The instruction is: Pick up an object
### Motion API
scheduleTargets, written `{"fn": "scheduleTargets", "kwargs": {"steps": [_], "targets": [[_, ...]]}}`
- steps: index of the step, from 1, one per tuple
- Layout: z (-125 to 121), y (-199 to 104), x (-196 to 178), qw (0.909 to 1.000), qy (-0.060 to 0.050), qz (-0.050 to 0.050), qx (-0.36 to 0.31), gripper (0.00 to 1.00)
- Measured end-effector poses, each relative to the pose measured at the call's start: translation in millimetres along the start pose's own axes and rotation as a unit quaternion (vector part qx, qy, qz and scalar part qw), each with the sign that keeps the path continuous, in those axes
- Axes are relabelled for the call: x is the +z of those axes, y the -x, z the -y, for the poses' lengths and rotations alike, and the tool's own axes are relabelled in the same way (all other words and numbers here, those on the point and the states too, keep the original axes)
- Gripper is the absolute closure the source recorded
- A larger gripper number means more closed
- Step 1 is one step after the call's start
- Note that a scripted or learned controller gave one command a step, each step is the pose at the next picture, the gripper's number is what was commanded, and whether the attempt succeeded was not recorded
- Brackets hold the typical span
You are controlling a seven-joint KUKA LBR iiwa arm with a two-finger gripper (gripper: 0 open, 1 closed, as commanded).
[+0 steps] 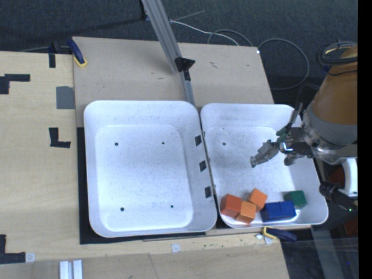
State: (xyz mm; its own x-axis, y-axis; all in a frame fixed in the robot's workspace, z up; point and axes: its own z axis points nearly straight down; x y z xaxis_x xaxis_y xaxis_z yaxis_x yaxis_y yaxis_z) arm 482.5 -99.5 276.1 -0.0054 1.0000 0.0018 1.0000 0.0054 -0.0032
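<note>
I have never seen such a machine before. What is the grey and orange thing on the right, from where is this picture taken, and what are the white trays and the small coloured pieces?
The picture comes from one fixed camera above the bench, looking down at a slant. The grey and orange thing is a robot arm reaching in from the right. At its end is a gripper, the part that grasps; it hangs over the right bin, above bare floor, away from the blocks. Nothing is seen in it.

Two shallow white bins stand side by side. In the left bin I see only small dark dots. Along the near edge of the right bin lie small blocks: three orange blocks close together, a blue block beside them, and a green block near the corner. A grey metal bar slants across the top.
</note>
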Motion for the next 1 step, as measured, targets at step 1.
{"fn": "scheduleTargets", "kwargs": {"steps": [1], "targets": [[-14.8, -39.2, 4.3, 1.0000, 0.001, 0.001, 0.000, 0.00]]}}
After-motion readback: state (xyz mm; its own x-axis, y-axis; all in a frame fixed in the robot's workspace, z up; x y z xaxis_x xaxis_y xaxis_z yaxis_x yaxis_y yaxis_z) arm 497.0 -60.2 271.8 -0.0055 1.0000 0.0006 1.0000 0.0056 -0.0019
